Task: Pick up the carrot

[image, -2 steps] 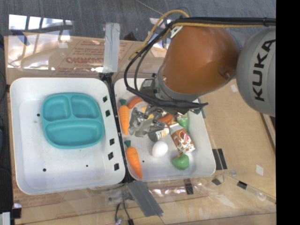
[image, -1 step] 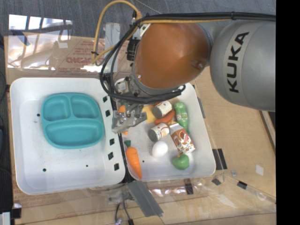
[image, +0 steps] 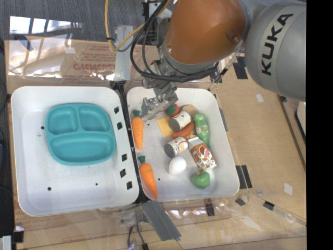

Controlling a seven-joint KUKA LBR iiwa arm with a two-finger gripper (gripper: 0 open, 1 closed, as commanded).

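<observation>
Carrot [image: 137,132] lies lengthwise along the right bin's [image: 225,163] left wall, probably light, stiff, smooth plastic that could slip, best pinched across its thick middle by the claw [image: 154,105] hovering just above-right, whose opening I cannot tell.

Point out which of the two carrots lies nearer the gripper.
The upper carrot, along the right bin's left wall just below the gripper. The other carrot lies farther down, near the bin's front left corner.
</observation>
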